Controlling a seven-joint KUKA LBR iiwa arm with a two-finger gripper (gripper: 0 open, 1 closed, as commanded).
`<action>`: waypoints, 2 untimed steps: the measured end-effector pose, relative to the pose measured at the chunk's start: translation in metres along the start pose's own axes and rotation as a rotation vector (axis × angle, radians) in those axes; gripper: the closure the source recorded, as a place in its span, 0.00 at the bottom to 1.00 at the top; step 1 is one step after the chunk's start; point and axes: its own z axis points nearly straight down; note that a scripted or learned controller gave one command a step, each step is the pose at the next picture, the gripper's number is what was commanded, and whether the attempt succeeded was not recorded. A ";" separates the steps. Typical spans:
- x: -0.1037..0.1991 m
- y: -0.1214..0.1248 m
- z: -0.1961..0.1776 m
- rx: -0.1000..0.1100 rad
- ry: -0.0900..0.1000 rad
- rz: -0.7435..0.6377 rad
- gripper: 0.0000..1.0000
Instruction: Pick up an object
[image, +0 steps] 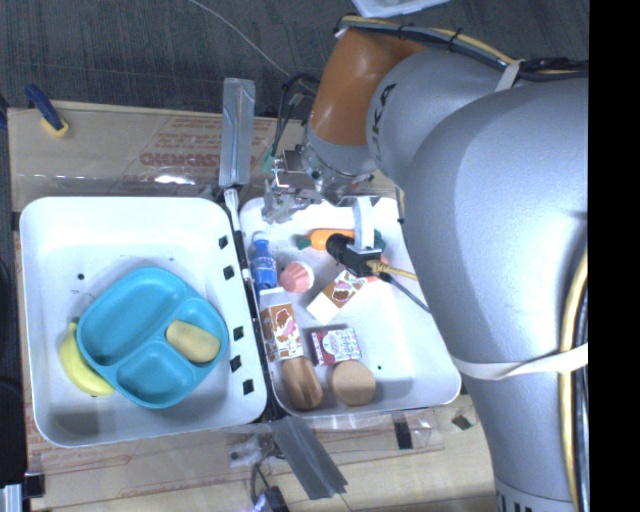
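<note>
My gripper (283, 196) hangs over the far left corner of the right bin (432, 340), under the orange-banded wrist. Just in front of it lie a blue bottle (263, 266), a pink ball (296, 277) and an orange carrot-like piece (322, 239). A small white and brown carton (338, 293) lies in the bin's middle. Nearer the front are a brown snack packet (283, 332), a dark red packet (338, 346), a wooden cylinder (300, 383) and a round tan piece (352, 382). I see nothing between the gripper's tips.
The left bin (50, 240) holds a blue divided plate (140, 345) with a yellow-brown lump (193, 340) in one section, and a banana (75, 365) beside the plate. A metal divider (236, 130) runs between the bins. The arm's grey body covers the bench's right side.
</note>
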 end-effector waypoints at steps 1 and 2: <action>-0.083 -0.003 0.050 0.011 -0.002 0.340 1.00; -0.108 -0.001 0.055 0.005 -0.002 0.631 1.00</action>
